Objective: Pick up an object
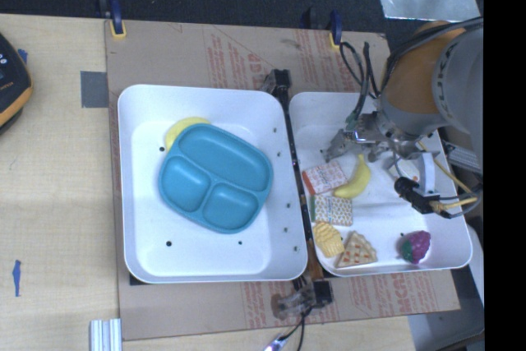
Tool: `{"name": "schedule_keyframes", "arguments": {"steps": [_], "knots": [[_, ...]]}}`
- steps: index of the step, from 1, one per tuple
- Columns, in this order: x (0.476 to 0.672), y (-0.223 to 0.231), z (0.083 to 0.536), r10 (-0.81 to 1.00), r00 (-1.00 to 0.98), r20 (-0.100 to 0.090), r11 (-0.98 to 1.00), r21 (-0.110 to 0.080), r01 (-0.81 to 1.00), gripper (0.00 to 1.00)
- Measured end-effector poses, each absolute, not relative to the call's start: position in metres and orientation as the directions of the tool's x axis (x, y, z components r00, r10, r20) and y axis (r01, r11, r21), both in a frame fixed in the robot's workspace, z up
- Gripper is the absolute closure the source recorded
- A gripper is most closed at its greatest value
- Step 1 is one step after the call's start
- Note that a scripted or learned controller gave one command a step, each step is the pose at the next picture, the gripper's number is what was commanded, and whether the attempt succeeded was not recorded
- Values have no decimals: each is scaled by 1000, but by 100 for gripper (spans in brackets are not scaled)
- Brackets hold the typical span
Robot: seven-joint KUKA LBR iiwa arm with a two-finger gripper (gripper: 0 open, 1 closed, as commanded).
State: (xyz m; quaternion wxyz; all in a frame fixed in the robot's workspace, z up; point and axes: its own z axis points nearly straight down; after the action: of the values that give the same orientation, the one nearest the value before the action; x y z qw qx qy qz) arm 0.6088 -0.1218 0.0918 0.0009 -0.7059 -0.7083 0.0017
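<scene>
Banana [355, 179] in the right bin [460, 259], mid-bin, just below the gripper [352, 140].
Its fingers look spread, holding nothing, though blurred. Left bin [140, 259] holds a blue divided plate [215, 177]; the right bin's near edge carries crackers [329, 210], pizza slice [356, 251], grapes [416, 246].

The right bin [460, 257] holds the small pickable things — a yellow banana [355, 180] lying tilted near the middle, a red-and-white packet [324, 177] just left of it, a patterned square [334, 210] below, a yellow waffle piece [328, 239], a pizza slice [355, 251], and purple grapes [416, 246] at the near right corner.
</scene>
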Motion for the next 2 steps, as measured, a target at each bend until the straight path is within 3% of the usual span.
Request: {"name": "schedule_keyframes", "arguments": {"steps": [1,2], "knots": [[584,-149,92,1000,-4,-1,4,-4,1000,0],[656,-199,92,1000,-4,0,4,-2,1000,0]]}}
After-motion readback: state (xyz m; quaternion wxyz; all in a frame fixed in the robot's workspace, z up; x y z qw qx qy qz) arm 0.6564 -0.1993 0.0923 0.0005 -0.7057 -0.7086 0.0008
